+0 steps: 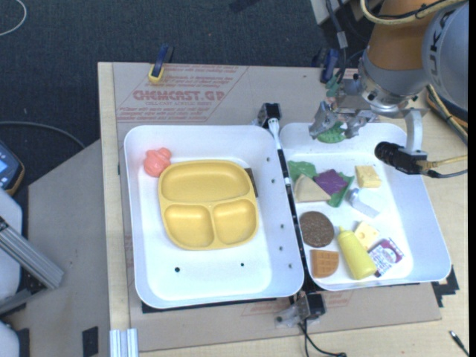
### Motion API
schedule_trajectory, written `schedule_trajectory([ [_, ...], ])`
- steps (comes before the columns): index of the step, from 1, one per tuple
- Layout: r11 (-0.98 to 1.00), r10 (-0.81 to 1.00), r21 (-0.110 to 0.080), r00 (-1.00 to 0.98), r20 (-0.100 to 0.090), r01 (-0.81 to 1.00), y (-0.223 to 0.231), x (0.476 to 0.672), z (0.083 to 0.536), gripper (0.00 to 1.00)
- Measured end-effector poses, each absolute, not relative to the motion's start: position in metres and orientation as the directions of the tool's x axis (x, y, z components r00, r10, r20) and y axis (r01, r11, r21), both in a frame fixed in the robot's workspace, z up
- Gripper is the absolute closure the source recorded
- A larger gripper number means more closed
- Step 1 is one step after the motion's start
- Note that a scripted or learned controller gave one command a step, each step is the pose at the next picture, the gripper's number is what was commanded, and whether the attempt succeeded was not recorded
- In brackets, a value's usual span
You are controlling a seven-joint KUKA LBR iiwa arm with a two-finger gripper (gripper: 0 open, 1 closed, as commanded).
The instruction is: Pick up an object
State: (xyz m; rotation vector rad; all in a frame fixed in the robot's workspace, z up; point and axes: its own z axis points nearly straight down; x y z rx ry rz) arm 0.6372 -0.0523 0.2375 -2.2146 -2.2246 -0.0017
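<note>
Dark carpet surrounds the cardboard-topped bench (186,88) with its two white bins. Over the far edge of the right bin (431,222), the gripper (336,123) pinches a small green leafy piece (332,133) between its fingers, lifted just clear of the bin's rim; the piece lies crumpled, its long axis roughly across the view. Above it the wrist hangs nearly straight down, the orange band (401,21) rising toward the upper right. Within that bin lie a purple piece (331,181), a brown cookie (317,228) and a yellow bottle (355,253). Left of it, the other bin (141,259) holds a yellow divided tray (208,203).
</note>
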Motion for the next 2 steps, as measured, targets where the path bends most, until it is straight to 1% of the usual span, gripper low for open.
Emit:
schedule_trajectory([
  [1, 0.003, 1.0, -0.004, -0.003, 0.002, 1.0, -0.016, 0.609, 0.222, 1.0],
  [2, 0.003, 1.0, -0.003, -0.003, 0.002, 1.0, 0.012, 0.597, 0.235, 1.0],
])
